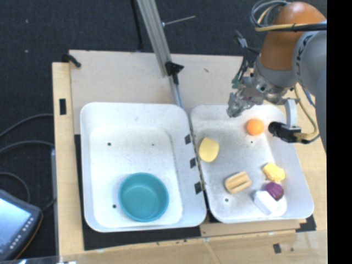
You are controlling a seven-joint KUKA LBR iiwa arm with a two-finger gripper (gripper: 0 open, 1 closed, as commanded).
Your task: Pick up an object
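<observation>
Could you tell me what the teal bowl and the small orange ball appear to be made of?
Teal bowl: likely moulded plastic, with an even colour and smooth matte surface. Orange ball: possibly plastic or foam, uniformly coloured with a faint sheen; too small to tell which.

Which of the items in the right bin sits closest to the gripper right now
The orange ball, at the bin's far side just below and right of the gripper. The pale yellow piece, tan block and the rest lie farther toward the near edge.
</observation>
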